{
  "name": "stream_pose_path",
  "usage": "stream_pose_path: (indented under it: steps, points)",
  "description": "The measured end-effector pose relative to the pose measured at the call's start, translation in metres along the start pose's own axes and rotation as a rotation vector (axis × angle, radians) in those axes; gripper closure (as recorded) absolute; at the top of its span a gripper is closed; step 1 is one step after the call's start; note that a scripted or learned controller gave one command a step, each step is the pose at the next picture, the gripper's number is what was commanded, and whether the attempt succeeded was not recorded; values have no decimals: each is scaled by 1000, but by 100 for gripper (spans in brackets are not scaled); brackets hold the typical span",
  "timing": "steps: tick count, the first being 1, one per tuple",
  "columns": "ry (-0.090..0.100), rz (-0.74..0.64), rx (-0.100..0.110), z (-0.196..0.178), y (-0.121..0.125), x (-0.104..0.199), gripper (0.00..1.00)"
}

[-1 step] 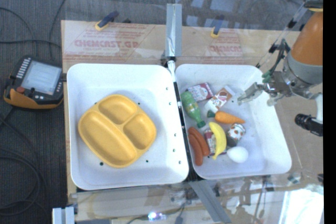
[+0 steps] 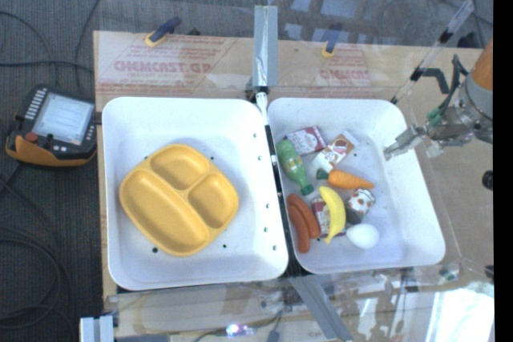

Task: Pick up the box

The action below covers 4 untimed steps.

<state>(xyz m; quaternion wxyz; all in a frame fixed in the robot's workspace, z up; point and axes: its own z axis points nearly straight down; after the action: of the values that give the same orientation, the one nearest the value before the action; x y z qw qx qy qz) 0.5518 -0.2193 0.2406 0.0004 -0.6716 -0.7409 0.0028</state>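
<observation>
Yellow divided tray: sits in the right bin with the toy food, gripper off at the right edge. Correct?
Not quite. The camera view shows the yellow divided tray alone in the left bin; the toy food, such as the carrot and banana, lies in the right bin. The gripper is indeed near the right edge.
</observation>
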Motion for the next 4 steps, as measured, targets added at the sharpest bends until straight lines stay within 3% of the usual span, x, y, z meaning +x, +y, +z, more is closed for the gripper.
stream_pose_path:
  steps: [1, 2, 3, 4]
  points:
    - [4, -18, 1, -1, 44, 86, 0]
    - [1, -132, -1, -92, -2, 31, 0]
    - [6, -81, 2, 98, 41, 100, 0]
    - [-3, -125, -5, 144, 81, 95, 0]
